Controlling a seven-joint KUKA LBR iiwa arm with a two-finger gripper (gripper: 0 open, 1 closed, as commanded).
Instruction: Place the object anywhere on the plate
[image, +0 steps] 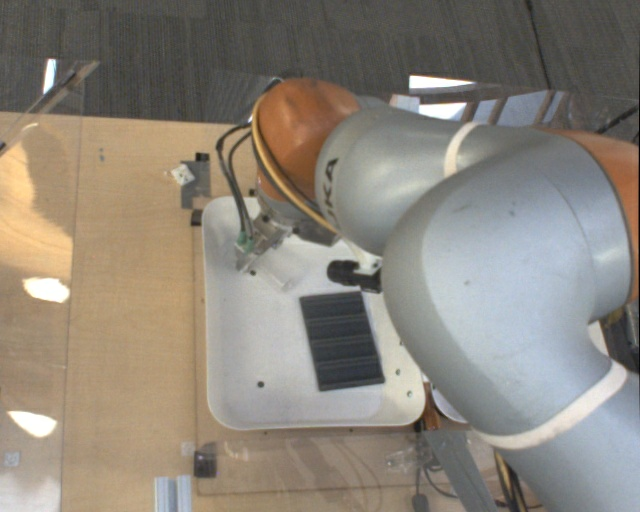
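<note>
A dark grey ribbed rectangular object (342, 340) lies flat in the left white bin (235, 400), right of its middle. My gripper (250, 258) hangs over the bin's far left part, above and to the left of the object and apart from it. The view shows nothing held in it. The big grey arm with its orange band (290, 120) covers the right bin. A small pale curved edge (446, 408) peeks out under the arm at the right, and I cannot tell whether it is the plate.
A tiny dark speck (260, 384) sits on the bin floor near the front left. Small black fittings stand at the bin's far left corner (196, 186) and below its front edge (205, 462). Bare wooden bench (110, 320) stretches to the left.
</note>
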